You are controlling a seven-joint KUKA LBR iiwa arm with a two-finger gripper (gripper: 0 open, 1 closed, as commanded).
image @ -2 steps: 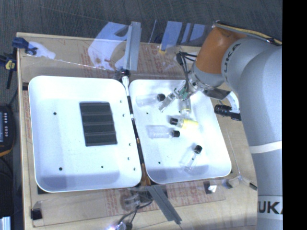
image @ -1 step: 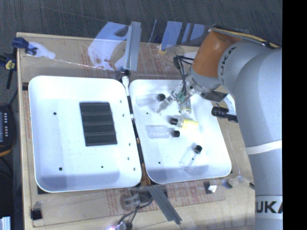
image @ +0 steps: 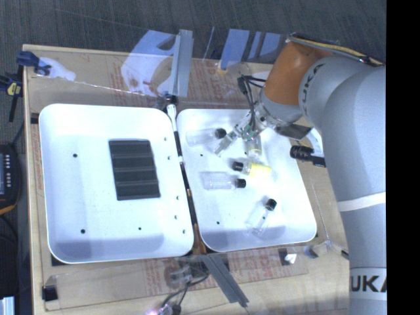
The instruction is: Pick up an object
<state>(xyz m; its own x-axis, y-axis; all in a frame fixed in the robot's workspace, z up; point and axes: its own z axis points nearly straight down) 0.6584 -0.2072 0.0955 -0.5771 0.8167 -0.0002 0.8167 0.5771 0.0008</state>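
Note:
My gripper [image: 247, 132] hangs low over the back middle of the right bin [image: 295, 231], below the orange band of the wrist. Several small clear vials with black caps lie in this bin. One vial [image: 205, 136] is at the back left, just left of the gripper. A second vial [image: 222, 182] lies in the middle and a third [image: 261, 215] towards the front. A yellow-bodied vial [image: 252, 168] lies just in front of the gripper. Another clear vial [image: 253, 146] sits right under the gripper tip; whether it is gripped is unclear.
In the middle of the left bin [image: 65, 235] lies a black ribbed rectangular block [image: 134, 169]. A divider rail [image: 182, 176] runs between the two bins. The grey arm covers the bench's right side. Blue-and-clear plastic pieces [image: 161, 51] stand behind the bins.

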